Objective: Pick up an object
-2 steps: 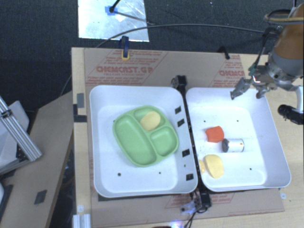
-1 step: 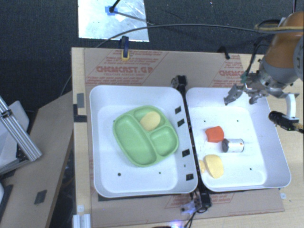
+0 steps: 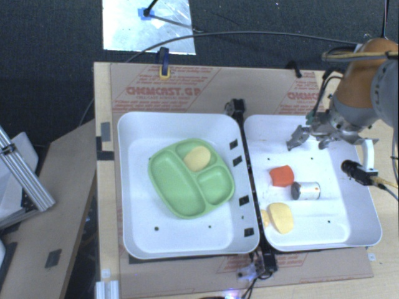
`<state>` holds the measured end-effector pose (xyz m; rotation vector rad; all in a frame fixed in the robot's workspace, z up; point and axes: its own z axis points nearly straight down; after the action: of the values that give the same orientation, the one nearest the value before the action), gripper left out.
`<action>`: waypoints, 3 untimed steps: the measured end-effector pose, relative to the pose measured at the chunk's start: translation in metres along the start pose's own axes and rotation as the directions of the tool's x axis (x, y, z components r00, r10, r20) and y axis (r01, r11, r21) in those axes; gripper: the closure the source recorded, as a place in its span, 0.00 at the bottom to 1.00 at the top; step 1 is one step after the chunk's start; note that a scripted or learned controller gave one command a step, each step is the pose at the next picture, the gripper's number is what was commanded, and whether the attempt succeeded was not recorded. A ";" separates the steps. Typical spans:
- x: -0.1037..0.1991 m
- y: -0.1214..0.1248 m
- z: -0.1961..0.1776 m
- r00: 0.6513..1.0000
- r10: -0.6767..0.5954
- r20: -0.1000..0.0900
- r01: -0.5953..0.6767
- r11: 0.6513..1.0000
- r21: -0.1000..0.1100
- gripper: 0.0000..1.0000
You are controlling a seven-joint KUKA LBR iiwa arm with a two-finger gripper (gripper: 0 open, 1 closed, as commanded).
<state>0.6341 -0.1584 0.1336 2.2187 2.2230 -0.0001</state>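
Two white bins (image 3: 187, 124) sit on tan board printed with red lettering (image 3: 163, 91). Left of the grey metal gripper (image 3: 310, 136), a pale green divided plate (image 3: 190, 178) holds a yellow piece (image 3: 197, 158). Just below the gripper lie an orange-red block (image 3: 282, 175), a silver-and-black cylinder (image 3: 306, 190), and a second yellow item (image 3: 280, 217). The arm's band (image 3: 355, 83) is orange.

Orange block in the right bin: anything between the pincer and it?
Nothing visible. The pincer hovers over bare floor at the right bin's far side. The orange block lies nearer the camera, apart from the small silver can beside it.
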 end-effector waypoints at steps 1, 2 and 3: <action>0.000 0.001 0.049 1.000 0.000 0.000 0.000 1.000 -0.001 0.00; 0.000 0.002 0.038 1.000 0.000 0.001 0.000 1.000 -0.004 1.00; 0.006 0.000 -0.021 1.000 -0.002 0.000 0.002 1.000 -0.001 1.00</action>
<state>0.6345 -0.1527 0.1550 2.2159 2.2253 0.0013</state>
